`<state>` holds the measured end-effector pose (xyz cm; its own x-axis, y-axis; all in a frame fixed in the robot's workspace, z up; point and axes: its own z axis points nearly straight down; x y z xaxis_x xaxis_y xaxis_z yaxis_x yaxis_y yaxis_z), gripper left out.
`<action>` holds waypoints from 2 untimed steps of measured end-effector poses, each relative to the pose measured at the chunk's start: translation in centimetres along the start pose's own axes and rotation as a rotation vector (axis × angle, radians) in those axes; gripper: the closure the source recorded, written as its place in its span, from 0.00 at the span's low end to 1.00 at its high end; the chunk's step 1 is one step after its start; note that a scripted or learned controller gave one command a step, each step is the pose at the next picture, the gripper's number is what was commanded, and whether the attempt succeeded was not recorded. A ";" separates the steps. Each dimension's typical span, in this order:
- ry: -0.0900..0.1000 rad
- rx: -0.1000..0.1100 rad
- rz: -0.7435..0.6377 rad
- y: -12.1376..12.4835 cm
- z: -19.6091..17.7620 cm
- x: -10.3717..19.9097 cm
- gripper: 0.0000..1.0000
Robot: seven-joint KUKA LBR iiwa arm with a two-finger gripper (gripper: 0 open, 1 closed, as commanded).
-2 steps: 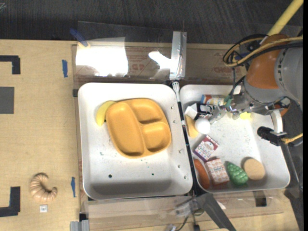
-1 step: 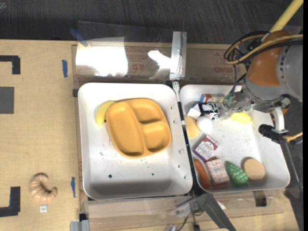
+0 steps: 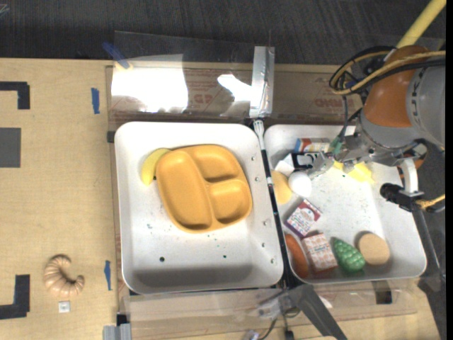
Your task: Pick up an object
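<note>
1. Camera view, risks: the gripper (image 3: 327, 158) sits low in the upper left of the right bin (image 3: 407, 264), close to the white egg-shaped object (image 3: 299, 184) and a small packet at the bin's top edge (image 3: 309, 146). I cannot tell how the fingers stand or whether they have hold of anything. In my judgement a closing grasp here could slip off the round egg shape, or catch the divider between the 2 bins.
2. Camera view, containers: the left bin (image 3: 134, 261) holds an orange divided tray (image 3: 203, 186) lying over a yellow banana-like piece (image 3: 148, 164). The right bin holds the candidates for picking: a red-and-white packet (image 3: 303, 218), a pink packet (image 3: 318, 252), a green ridged toy (image 3: 347, 254), a tan round bun (image 3: 374, 248) and an orange-red piece (image 3: 296, 255) in the lower part.
3. A croissant toy (image 3: 63, 275) lies on the bench at lower left.
</note>
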<state>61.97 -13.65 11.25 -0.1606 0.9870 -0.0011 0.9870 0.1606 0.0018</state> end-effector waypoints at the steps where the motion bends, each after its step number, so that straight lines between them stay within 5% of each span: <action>1: 0.003 -0.001 0.086 -1.4 2.6 -1.6 0.00; 2: 0.013 0.059 0.153 2.5 -0.2 -2.2 0.00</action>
<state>64.75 -15.42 11.47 -0.0082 0.9999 0.0077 0.9983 0.0087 -0.0576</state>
